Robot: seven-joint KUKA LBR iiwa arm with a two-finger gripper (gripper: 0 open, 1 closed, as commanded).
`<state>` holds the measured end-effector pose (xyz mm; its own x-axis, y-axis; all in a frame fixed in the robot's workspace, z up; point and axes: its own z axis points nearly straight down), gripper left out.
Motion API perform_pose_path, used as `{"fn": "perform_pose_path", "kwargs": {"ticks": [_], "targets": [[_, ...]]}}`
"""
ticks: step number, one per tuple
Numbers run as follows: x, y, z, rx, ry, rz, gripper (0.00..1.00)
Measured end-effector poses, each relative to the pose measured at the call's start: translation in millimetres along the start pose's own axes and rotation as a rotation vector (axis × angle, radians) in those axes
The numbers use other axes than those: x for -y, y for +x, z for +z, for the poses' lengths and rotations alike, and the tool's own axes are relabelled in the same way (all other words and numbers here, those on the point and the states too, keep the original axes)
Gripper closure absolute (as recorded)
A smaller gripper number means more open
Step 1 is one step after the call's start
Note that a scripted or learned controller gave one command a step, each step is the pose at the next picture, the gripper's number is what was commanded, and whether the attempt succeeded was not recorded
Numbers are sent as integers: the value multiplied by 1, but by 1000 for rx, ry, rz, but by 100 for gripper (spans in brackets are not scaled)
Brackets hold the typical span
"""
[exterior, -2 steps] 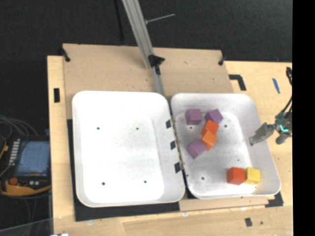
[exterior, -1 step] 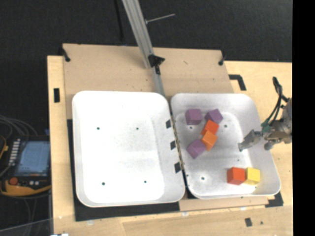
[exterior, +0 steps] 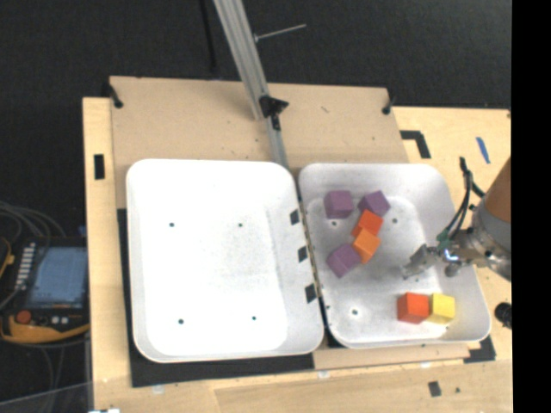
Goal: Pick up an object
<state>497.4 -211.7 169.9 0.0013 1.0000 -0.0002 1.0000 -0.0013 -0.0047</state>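
Note:
The right bin [exterior: 413, 183] holds several small blocks. Two purple cubes [exterior: 339, 203] [exterior: 375, 202] lie near its back, with a third purple one [exterior: 343, 259] lower left. Two orange blocks [exterior: 368, 224] [exterior: 366, 245] sit between them in the middle. Near the front right, a red-orange cube [exterior: 414, 307] touches a yellow cube [exterior: 442, 307]. My gripper [exterior: 428, 262] hangs over the bin's right part, above and behind the red-orange and yellow pair, with nothing visible between its fingers.
The left bin [exterior: 215, 256] lies beside the right one. A metal pole [exterior: 245, 54] slants up from the back of the bench. A pendant with a screen [exterior: 47, 282] lies off the bench at the left.

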Motion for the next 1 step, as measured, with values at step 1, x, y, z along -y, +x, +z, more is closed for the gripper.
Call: {"fn": "perform_pose_path", "kwargs": {"ticks": [1], "targets": [[8, 5, 47, 0, -1, 0, 0]]}}
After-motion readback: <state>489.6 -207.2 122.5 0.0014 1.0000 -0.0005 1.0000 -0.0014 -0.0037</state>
